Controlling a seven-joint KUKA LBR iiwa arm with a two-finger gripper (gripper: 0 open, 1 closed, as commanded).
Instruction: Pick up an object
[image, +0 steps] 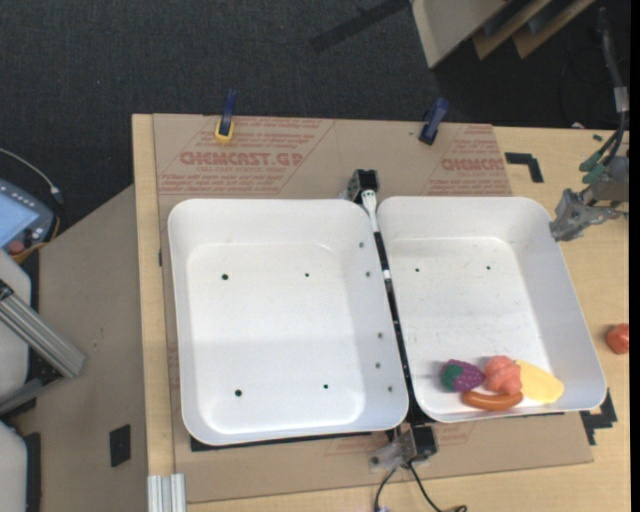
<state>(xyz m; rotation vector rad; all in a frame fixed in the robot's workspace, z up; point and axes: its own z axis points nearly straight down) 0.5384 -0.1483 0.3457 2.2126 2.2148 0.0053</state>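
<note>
A robotics laboratory test bench. Two shallow white bins (270, 320) are sitting side by side on a brown board (330, 150) printed with maker's lettering, which blue clamps (228, 115) are holding down. Cables (400, 480) are trailing off the near edge, dark carpet is surrounding the bench, and an aluminium rail (40, 335) is crossing the left margin.

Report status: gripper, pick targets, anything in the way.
Gripper above right white bin's far right rim, holding nothing seen. Purple, pink, orange and yellow plastic toys clustered in its near corner. Nothing covering them.
</note>
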